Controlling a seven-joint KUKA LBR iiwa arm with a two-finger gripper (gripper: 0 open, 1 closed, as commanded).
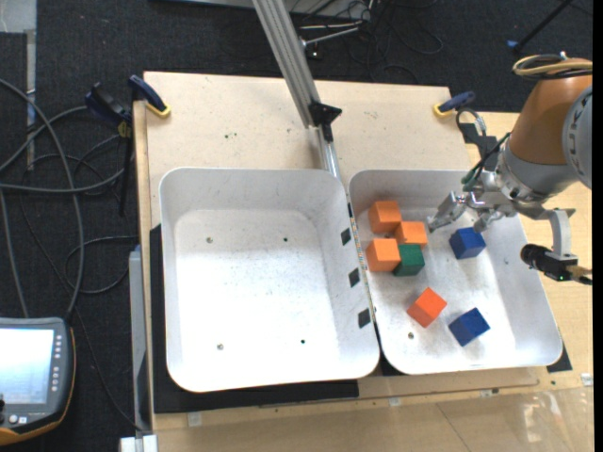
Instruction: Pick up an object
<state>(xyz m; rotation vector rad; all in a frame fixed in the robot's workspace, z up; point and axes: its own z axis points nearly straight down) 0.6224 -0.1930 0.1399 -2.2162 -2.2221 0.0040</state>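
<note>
Seemingly unclenched, the end effector (459,217) hovers near the right bin's (537,332) far rim, beside a blue cube (466,243).

The arm (556,125) is cut off by the right edge, so its upper links are not seen. The gripper (460,213) is too small and blurred for the finger spacing to be judged. The green cube (410,259) is partly covered by an orange cube (413,234). The handheld screen (33,377) is truncated at the left edge
</note>
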